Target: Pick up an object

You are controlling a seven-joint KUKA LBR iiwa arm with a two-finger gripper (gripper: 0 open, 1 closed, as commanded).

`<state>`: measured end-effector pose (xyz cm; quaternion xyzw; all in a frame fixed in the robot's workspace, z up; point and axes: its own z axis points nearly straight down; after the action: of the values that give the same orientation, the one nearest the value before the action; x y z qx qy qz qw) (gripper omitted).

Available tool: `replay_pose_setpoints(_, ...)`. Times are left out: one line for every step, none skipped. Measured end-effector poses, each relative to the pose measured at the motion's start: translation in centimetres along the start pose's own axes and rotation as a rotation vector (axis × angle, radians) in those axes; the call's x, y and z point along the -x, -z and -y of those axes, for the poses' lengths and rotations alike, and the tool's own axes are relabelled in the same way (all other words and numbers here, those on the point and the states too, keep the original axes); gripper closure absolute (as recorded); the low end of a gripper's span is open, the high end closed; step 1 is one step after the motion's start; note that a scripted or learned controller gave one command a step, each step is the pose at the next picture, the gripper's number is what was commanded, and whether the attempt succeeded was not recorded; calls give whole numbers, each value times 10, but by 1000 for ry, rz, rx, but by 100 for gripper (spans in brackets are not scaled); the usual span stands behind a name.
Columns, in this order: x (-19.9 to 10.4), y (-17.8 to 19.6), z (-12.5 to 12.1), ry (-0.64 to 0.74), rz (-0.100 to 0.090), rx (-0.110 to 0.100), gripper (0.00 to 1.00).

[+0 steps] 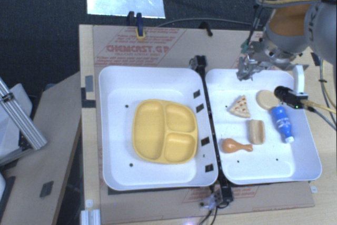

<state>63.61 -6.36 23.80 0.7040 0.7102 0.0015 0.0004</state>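
Note:
The right bin [295, 168] holds a pizza slice [239, 107], a tan round cookie [266, 99], a blue bottle [282, 123], a beige hot-dog bun [256, 131] and an orange chicken drumstick [235, 146]. My gripper [245, 71] hangs over the bin's far left corner, above and behind the pizza slice, with nothing seen between its fingers. The arm comes in from the upper right.
The left bin [113, 129] carries a yellow divided plate [164, 130]. A black divider [206, 118] runs between the two bins. Behind them lies a cardboard sheet [142, 45] with a blue-and-yellow clamp [139, 24].

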Motion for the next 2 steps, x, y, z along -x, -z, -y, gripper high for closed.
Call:
replay_pose_setpoints(-51,8,-3,1,0,0,100)
replay_pose_setpoints(-109,13,-7,2,-1,0,100)
